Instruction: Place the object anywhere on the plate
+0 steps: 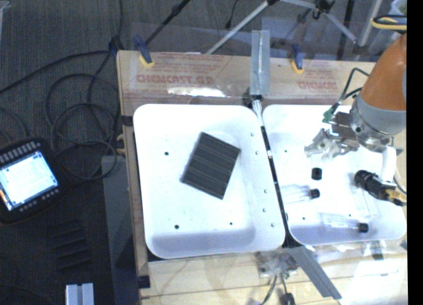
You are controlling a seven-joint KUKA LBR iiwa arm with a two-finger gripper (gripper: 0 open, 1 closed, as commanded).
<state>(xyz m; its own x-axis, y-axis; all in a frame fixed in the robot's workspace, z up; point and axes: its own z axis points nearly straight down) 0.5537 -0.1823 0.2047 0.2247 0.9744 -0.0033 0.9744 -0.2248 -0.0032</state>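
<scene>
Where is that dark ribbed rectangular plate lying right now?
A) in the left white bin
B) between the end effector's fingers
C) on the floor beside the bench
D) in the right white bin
A: the dark ribbed plate lies flat near the middle of the left white bin, apart from the end effector over the right bin.

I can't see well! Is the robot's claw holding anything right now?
Gripper: over the right bin; open or shut cannot be told, and nothing visible in its grasp.
</scene>
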